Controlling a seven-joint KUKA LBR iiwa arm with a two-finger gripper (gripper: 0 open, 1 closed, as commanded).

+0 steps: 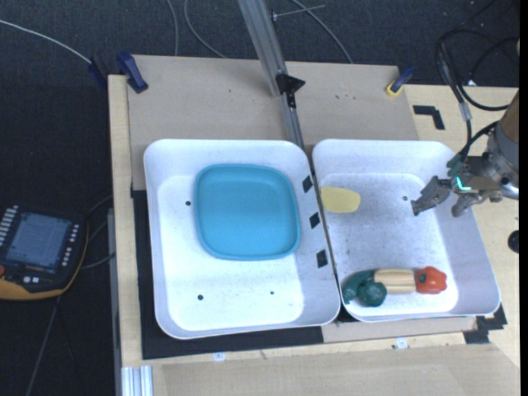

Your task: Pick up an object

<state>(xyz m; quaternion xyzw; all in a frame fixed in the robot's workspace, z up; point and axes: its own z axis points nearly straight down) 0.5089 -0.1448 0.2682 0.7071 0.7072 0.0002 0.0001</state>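
In the camera view we see the gripper (445,199) at the right edge, over the right bin (462,246), its 2 fingers spread wide with nothing between them. At that bin's lower edge lie a green object (365,290), a wooden piece (396,280) and a red object (430,280); a yellow piece (340,200) sits upper left. The left bin (165,246) holds a blue plate (247,211).

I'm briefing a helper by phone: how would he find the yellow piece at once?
Look at the right bin of the two white ones. The yellow piece lies alone by its left wall, near the divider. It is flat and pale yellow, unlike the green, tan and red items clustered at the bin's near edge.
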